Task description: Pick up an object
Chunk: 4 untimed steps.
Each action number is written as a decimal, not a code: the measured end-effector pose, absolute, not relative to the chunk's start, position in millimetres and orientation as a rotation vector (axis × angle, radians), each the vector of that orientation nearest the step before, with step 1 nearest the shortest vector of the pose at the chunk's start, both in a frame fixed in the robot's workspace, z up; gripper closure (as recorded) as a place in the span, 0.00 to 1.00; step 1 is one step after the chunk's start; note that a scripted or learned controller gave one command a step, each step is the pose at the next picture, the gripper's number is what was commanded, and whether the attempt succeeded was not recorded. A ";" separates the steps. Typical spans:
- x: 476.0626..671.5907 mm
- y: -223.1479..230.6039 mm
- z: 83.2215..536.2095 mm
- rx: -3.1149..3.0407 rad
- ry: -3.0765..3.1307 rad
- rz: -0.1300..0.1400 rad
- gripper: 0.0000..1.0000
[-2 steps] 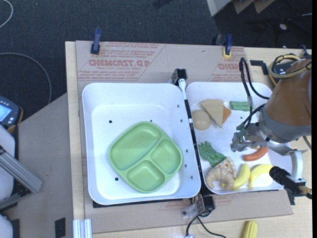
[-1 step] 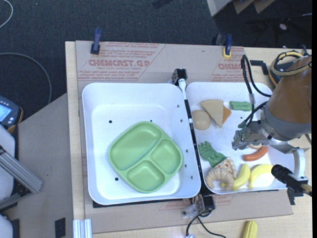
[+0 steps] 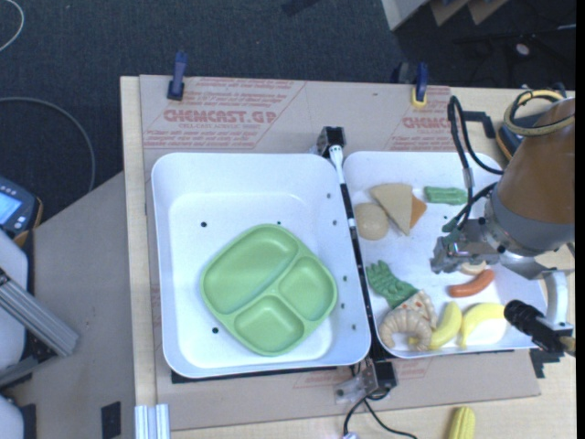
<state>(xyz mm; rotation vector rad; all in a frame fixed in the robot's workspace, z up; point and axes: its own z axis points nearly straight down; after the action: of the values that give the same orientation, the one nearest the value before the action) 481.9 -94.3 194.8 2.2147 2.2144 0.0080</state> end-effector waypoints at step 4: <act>484.8 -93.4 234.9 2.204 2.214 0.015 1.00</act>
<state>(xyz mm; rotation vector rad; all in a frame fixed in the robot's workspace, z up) 484.8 -93.4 234.9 2.2038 2.2137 0.0150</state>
